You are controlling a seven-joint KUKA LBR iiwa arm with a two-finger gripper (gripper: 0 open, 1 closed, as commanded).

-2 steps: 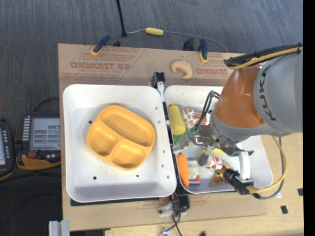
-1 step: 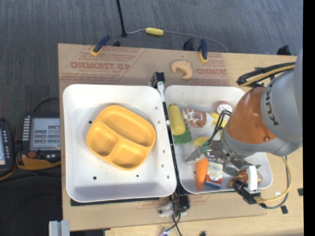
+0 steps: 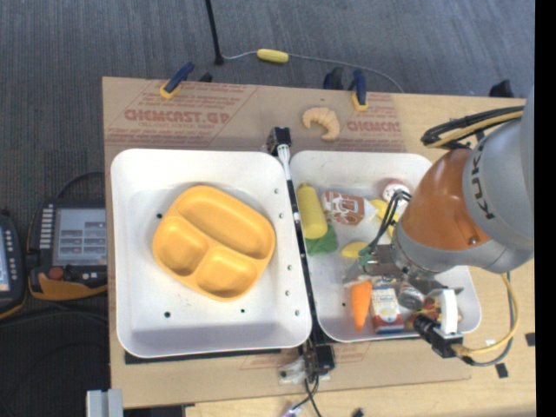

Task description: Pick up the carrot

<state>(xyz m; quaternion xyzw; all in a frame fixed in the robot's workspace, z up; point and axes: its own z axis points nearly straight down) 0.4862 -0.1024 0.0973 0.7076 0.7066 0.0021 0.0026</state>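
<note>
Carrot lying in right bin near front wall, long axis running near to far, narrow tip pointing toward front edge, blunt end toward arm. Just beside a small red-and-white carton on its right. Gripper hovering directly over blunt end, under orange wrist band; grip state impossible to tell. Yellow compartment plate in left bin.

Orange tapered carrot beside a red-and-white carton; yellow three-compartment plastic plate in the white left-hand bin; yellow corn cob above green leaf.
</note>
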